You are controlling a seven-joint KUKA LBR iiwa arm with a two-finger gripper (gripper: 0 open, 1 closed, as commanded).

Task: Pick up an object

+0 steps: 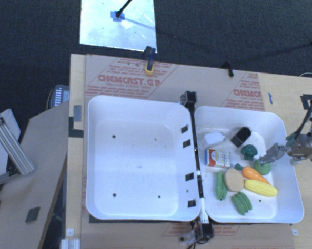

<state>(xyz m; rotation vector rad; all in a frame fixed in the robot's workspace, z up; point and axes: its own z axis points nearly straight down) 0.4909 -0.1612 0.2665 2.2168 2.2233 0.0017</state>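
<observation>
Camera view looks down on the worktop (285,87), where two shallow white bins sit side by side. With the right bin (288,205) taken as a clock face, its contents crowd the middle and the lower half. A black block (240,136) lies toward twelve o'clock, with a pale white piece (215,137) just beside it toward eleven. A dark green round piece (248,150) sits near the centre, and a small printed carton (217,158) lies toward nine o'clock. Below the centre, a round tan disc (234,180) touches a toy carrot (255,174) and a yellow corn cob (260,188), the carrot lying just above the corn. A green pea pod (221,185) rests toward seven o'clock, just beside the disc, and a ridged green vegetable (241,202) lies toward six. A green rounded piece (262,168) sits at about three o'clock, above the carrot.

The hand (273,153) reaches in from three o'clock over the right bin's edge, its grey tip hanging right above that green rounded piece. Whether its fingers are spread or pressed together cannot be told at this size, and nothing can be seen pinched between them.

The left bin (138,159) lies well apart from the hand, at nine o'clock from the right bin.
</observation>
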